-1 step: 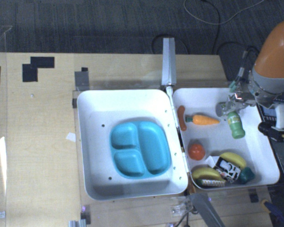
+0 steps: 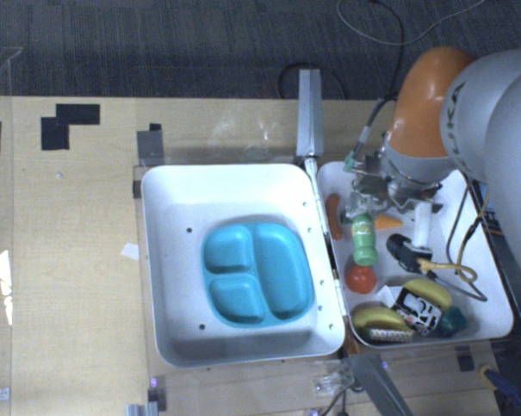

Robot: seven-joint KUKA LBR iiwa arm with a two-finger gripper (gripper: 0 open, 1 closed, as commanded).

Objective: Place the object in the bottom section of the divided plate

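Claw [image 2: 366, 208] hangs over the right bin [image 2: 494, 318], at the top end of the green bottle [image 2: 363, 241]. Its opening cannot be told, and no grasp is visible. The bottle's long axis runs toward the view's bottom. The divided plate [image 2: 255, 272] lies well to the left.

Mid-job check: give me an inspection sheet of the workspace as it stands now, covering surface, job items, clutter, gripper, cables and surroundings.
Surface: wooden bench bearing a left bin and a right bin, both white.
Job's things: blue divided plate in the left bin, nothing lying in its sections.
Clutter: all in the right bin: green bottle, red ball, bananas, other small items.
Gripper: gripper over the right bin, just above the green bottle.
Cables: thin cable looped on the dark floor.
Surroundings: black tape patches on the bench.
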